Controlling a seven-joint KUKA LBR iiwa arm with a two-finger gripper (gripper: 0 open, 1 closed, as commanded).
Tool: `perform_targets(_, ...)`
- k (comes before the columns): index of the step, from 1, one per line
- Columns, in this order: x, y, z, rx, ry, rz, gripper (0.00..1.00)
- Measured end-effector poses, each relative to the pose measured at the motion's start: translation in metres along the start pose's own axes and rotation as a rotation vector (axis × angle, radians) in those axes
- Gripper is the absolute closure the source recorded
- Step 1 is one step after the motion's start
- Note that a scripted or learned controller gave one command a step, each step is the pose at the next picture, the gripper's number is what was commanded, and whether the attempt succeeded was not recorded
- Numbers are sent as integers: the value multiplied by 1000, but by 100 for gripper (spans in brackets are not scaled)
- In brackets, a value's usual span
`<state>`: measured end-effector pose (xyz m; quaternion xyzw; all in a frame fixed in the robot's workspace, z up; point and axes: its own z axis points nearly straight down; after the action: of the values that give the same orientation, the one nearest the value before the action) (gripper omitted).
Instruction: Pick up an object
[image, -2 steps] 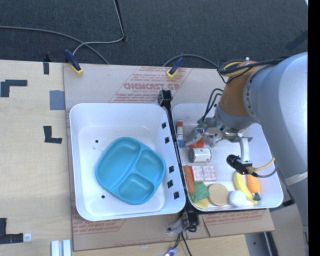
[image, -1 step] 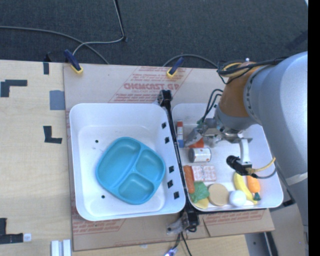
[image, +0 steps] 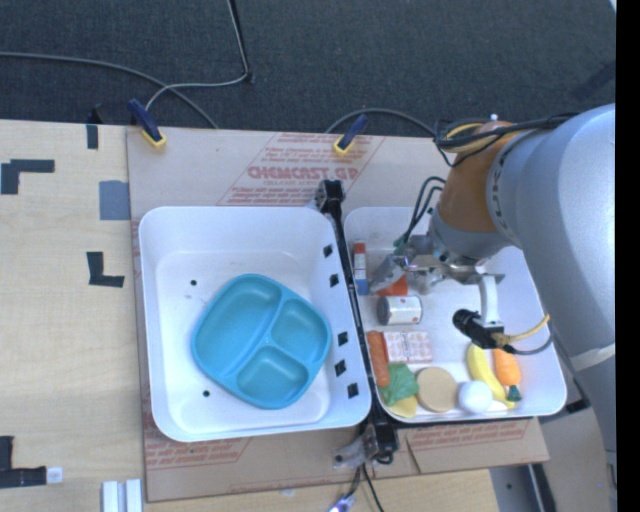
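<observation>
My gripper (image: 402, 274) is lowered into the right bin (image: 522, 268), near its left side. Directly under it lies a small orange block (image: 397, 287), and just in front of that a grey can (image: 403, 312) on its side. I see nothing clearly held. The front of the bin holds a red-orange sausage shape (image: 377, 358), a pink-and-white packet (image: 410, 347), a green piece (image: 400, 383), a round tan biscuit (image: 436, 389), a white egg (image: 475, 396), a banana (image: 483, 367) and a carrot (image: 509, 370).
The left bin (image: 180, 240) holds a blue divided plate (image: 262, 342). A small bottle (image: 359, 262) stands by the right bin's left wall. The arm's grey body covers the right bin's far right side. Clamps and cables lie behind the bins.
</observation>
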<state>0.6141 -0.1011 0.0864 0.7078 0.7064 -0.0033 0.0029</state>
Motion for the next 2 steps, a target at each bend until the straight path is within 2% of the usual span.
perform_targets(1, -2, 4, 0, 0, 3, -2, 0)
perform_targets(2, 1, 2, 0, -5, -3, 2, 0)
